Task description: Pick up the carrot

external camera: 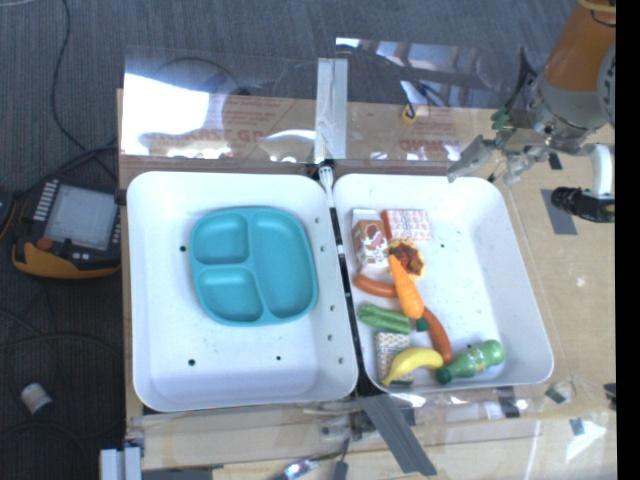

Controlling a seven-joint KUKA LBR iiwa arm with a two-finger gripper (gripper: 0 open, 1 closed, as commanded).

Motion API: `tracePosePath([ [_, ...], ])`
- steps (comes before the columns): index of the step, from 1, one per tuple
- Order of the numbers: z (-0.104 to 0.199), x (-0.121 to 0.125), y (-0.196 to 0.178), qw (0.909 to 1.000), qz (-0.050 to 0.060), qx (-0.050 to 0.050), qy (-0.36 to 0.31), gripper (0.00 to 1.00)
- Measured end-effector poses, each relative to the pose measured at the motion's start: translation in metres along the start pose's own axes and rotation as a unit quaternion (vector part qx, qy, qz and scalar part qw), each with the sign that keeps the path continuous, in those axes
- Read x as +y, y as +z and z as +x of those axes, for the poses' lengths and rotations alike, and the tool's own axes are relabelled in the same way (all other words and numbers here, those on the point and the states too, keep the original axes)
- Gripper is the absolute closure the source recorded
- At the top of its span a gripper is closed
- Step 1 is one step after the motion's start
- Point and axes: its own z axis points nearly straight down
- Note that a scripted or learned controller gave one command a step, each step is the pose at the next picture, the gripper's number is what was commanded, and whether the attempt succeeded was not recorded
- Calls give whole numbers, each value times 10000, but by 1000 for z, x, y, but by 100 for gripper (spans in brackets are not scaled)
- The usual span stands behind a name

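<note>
The carrot [407, 288] is orange with a dark leafy top. It lies near the middle of the right bin [520, 268], among other toy food, pointing toward the bin's front. My gripper [486, 172] hangs above the right bin's far right corner, well behind and to the right of the carrot. Its fingers look spread apart, and nothing is between them.
Around the carrot lie an orange sausage [375, 286], a green cucumber [385, 318], a small orange-red piece [437, 334], a banana [412, 362], a green bottle [472, 359] and two snack packs [372, 238]. The left bin [160, 348] holds a teal divided plate [250, 265].
</note>
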Motion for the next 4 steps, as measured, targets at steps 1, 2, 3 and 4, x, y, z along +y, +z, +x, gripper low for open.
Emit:
tracePosePath([
  [1,-2,-8,-5,9990,7,-3,447,0],
  [2,54,-68,78,9991,13,0,419,0],
  [3,43,2,91,9933,5,-12,1152,0],
  [4,79,-61,111,9803,12,-9,1973,0],
])
